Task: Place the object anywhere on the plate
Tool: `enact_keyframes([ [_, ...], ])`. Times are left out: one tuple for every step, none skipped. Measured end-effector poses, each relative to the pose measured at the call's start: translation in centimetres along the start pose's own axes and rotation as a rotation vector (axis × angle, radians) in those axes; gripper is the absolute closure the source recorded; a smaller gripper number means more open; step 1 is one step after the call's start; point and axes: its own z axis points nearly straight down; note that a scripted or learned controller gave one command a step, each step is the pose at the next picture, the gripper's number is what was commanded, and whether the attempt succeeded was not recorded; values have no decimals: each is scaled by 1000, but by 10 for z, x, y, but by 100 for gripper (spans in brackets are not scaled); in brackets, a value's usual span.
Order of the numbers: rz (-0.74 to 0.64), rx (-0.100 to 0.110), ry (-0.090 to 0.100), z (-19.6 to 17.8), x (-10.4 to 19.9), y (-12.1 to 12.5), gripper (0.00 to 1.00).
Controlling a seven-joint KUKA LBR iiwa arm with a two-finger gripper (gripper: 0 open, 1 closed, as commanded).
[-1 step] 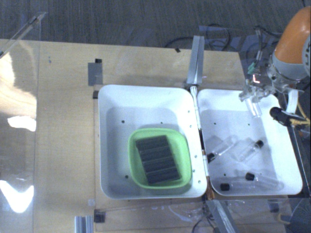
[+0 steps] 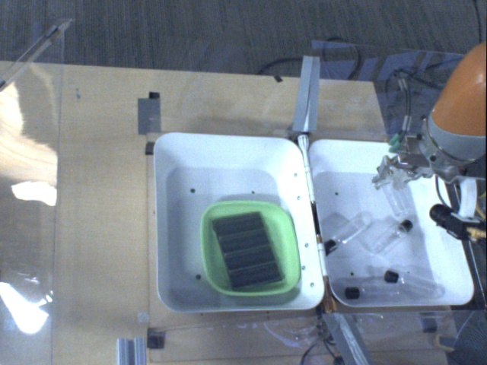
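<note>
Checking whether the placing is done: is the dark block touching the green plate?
Touching. The camera view shows the dark block lying flat inside the green plate, the plate's rim around it.

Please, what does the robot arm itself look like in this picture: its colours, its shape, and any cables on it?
At the right edge, the arm shows a large rounded orange band above a grey wrist section. Below it sits a metallic silver gripper of small angular parts, with a little green detail near its top. Thin dark cables run beside the wrist, and a black fitting juts out lower down.
</note>
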Motion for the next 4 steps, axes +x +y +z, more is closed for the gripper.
enact_keyframes([
  [-110, 2, 0, 24, 31, -45, 100],
  [-366, -1, -1, 32, -72, -63, 100],
  [-462, 1, 1, 74, 32, -86, 100],
  [-525, -3, 1, 19, 119, -90, 100],
])
